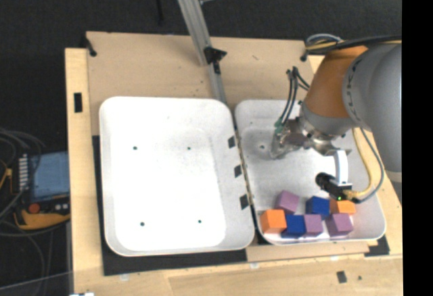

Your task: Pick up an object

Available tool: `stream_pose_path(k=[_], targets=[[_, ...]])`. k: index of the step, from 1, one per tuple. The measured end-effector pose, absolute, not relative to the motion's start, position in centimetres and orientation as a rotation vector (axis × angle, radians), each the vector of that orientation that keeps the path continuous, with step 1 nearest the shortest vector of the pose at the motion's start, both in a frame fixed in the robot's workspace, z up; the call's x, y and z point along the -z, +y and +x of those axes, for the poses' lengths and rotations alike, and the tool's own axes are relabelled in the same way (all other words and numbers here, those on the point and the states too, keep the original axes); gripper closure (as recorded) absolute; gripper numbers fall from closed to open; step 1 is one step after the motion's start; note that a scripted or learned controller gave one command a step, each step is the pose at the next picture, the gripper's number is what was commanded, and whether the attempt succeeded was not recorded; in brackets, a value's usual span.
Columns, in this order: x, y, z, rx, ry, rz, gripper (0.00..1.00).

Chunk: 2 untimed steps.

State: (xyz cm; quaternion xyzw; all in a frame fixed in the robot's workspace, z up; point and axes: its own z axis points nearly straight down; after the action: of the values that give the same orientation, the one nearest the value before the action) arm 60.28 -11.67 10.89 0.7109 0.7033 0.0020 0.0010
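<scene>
- The claw (281, 142) is hanging over the right bin's (260, 122) bare far end; whether it is apart or together, I cannot tell.
- Purple, blue and orange blocks (306, 215) are lying clustered at the bin's near end.

We look down from one fixed camera above the bench (183, 65), tilted at a slant so the far edge sits toward the top of the view and the near edge toward the bottom. We stand far enough back to take in both bins whole, the left bin (115, 119) and the right bin (254, 115), with dark floor around the bench. The arm (352, 95) enters from our right.
</scene>
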Motion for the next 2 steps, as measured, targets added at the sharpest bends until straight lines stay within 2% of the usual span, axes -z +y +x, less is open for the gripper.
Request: stream_pose_path(k=[2], targets=[[-21.9, -11.6, 59.9, -0.008, 2.222, 2.212, 1.00]])
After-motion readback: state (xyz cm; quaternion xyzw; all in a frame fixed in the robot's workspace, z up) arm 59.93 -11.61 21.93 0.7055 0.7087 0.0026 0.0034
